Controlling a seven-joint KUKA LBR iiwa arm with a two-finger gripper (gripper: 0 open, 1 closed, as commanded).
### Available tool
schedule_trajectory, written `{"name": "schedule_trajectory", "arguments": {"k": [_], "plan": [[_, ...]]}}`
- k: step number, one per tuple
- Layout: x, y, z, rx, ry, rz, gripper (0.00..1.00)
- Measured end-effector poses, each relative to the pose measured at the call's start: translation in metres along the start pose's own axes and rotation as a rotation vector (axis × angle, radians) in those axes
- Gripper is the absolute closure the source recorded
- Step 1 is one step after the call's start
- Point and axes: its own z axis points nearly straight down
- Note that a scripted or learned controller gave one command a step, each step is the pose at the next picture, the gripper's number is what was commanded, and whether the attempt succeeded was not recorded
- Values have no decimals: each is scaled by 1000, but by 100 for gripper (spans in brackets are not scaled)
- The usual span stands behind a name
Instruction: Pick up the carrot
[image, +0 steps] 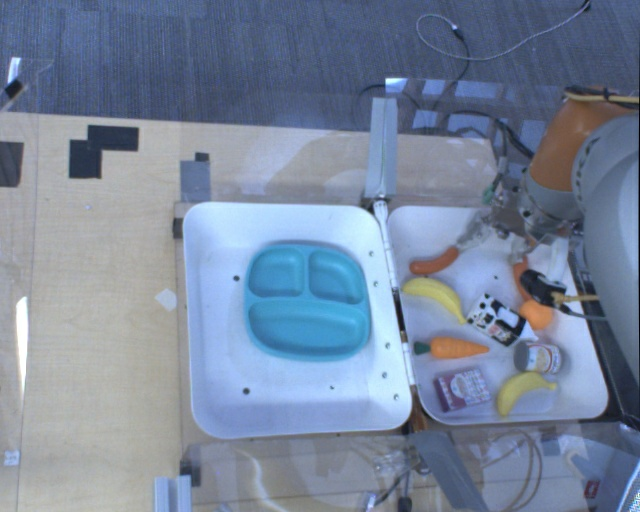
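**Supervisor:** State the carrot position.

**Operator:** I see the carrot (455, 348) in the right bin (595, 405), near the divider, just on the near side of a banana (436, 296). Its long axis runs left-right, green top to the left.

**Supervisor:** And the gripper?

**Operator:** The gripper (480, 232) hangs over the bin's far end. The carrot lies toward the near side of it. Finger state: I cannot tell.

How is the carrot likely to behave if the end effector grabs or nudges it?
The carrot looks like a smooth moulded toy, so probably stiff and light. Its rounded, tapered body lies flat, so a nudge may roll it. The glossy surface could slip from a two-finger pinch.
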Motion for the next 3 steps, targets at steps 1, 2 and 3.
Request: {"name": "schedule_trajectory", "arguments": {"k": [1,2,3], "plan": [[-32,-42,-106,-6,-7,-13,0],[-44,-79,-168,-5,-8,-140,0],[-16,-139,-33,-1,-6,-237,0]]}}
